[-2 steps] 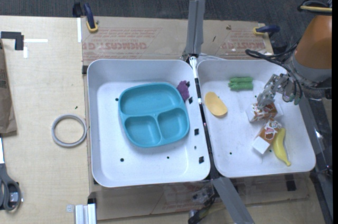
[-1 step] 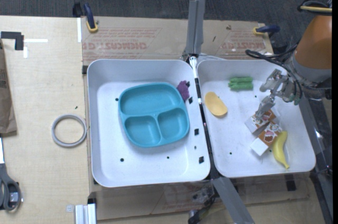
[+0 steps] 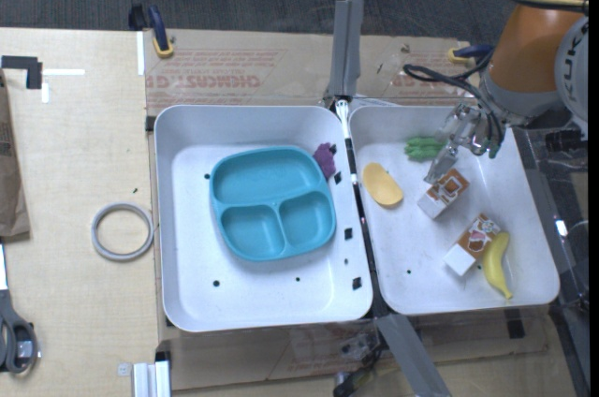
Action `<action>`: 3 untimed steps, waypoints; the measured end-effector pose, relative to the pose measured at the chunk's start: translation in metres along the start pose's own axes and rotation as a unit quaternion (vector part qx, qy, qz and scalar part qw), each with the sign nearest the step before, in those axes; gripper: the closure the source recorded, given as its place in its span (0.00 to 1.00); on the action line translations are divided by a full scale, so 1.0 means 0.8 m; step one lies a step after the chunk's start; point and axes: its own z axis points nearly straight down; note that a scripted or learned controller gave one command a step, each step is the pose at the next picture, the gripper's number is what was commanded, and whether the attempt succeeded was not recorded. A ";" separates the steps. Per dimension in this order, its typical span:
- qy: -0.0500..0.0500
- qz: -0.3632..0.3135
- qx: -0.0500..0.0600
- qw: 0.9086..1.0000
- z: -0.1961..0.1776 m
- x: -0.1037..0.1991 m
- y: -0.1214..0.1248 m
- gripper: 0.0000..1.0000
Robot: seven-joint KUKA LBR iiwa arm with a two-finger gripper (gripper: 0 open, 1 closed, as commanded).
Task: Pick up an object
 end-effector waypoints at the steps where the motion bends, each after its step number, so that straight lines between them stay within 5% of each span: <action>1: 0.001 0.098 0.001 0.995 0.011 0.020 0.047 0.00; 2: -0.008 0.150 -0.002 0.989 0.022 0.042 0.048 0.00; 3: -0.006 0.249 -0.002 0.968 0.023 -0.013 0.003 0.00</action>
